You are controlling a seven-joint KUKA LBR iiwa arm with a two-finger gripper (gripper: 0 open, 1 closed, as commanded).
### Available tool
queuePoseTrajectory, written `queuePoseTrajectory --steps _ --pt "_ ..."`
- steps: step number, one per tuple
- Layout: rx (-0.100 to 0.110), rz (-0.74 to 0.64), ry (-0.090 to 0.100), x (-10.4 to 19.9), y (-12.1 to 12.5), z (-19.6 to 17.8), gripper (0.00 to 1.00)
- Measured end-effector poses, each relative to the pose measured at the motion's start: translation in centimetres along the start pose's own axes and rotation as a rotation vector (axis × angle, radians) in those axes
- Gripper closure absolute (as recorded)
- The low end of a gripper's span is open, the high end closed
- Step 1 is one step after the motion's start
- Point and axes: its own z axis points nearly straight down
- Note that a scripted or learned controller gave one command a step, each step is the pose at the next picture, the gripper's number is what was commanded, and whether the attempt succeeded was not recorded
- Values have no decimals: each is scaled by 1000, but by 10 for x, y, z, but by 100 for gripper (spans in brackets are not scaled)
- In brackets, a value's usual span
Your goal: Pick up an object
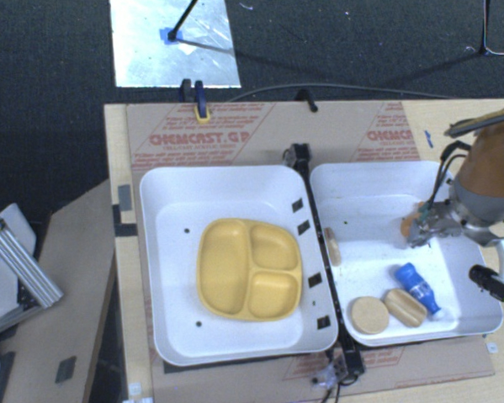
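In the right bin (378, 190) my gripper (420, 228) hangs low near the middle right, below the orange-banded wrist (486, 171). A small orange-brown thing (407, 226) sits right at its tip; whether it is between the fingers is unclear. A blue bottle (417, 288) lies nearer the front, just below the gripper and apart from it. Beside the bottle lie a tan oval bread piece (403, 307) and a round tan disc (369, 314). A short beige stick (332, 245) rests by the bin's left wall.
The left bin (166, 243) holds a yellow divided plate (249, 268). A black divider with clips (315, 244) runs between the bins. A black fitting (490, 282) sticks out near the right bin's right rim.
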Motion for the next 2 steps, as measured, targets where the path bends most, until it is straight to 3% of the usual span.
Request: queuePoseTrajectory --steps 2 --pt "-1 -3 0 8 1 -104 100"
